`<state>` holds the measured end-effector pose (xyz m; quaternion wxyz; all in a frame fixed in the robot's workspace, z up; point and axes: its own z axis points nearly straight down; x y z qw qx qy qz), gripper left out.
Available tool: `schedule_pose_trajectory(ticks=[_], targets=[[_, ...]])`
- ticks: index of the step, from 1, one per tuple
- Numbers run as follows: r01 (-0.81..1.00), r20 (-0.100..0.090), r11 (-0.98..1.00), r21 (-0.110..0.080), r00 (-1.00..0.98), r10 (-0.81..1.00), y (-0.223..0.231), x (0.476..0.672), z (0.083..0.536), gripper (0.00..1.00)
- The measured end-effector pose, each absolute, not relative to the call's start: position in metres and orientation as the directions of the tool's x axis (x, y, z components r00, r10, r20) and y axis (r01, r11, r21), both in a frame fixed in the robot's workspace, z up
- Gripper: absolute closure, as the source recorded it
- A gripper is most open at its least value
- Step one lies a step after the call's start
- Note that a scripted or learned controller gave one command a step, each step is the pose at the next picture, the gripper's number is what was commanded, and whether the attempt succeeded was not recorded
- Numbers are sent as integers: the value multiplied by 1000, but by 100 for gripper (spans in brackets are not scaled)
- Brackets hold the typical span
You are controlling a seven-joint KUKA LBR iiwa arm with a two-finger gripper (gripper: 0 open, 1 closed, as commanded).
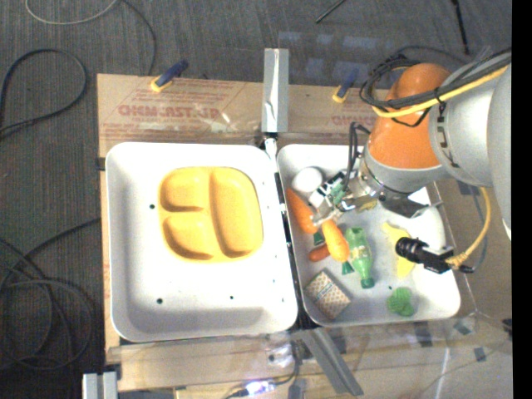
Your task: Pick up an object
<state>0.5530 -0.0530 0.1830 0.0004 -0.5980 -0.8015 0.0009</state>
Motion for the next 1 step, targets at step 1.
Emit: schedule_pose_trajectory(ticks=[1], targets=[[994, 0, 108, -4, -108, 994, -70, 527, 183, 100]])
